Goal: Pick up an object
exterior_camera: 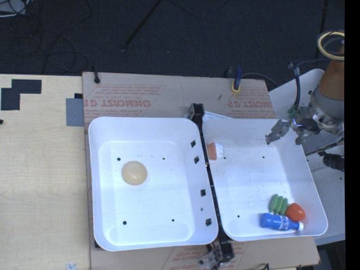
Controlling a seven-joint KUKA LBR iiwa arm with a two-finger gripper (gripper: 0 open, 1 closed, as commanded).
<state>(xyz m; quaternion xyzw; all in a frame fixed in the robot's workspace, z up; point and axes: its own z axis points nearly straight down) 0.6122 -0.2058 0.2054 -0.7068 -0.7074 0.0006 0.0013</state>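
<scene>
- Pincer (287, 133): hangs over the upper right rim of the right white plastic bin (247, 207); 2 fingers spread apart, nothing between them.
- Progress: judging from this, pick not started. No object gripped; approach, descent, close and lift all left.
- Nearest candidate: small orange-and-white rounded object (214, 150), against the right bin's left wall, left of the pincer and slightly nearer the camera, clearly apart from it.
- Cluster in the right bin's near right corner, well apart from the pincer: green ridged piece (277, 203), red-orange rounded piece (295, 211), blue bottle with white cap (280, 223) lying on its side. All 3 close together, likely touching.
- Farthest: pale yellow round disc (134, 173) alone in the left white plastic bin (107, 218).
</scene>
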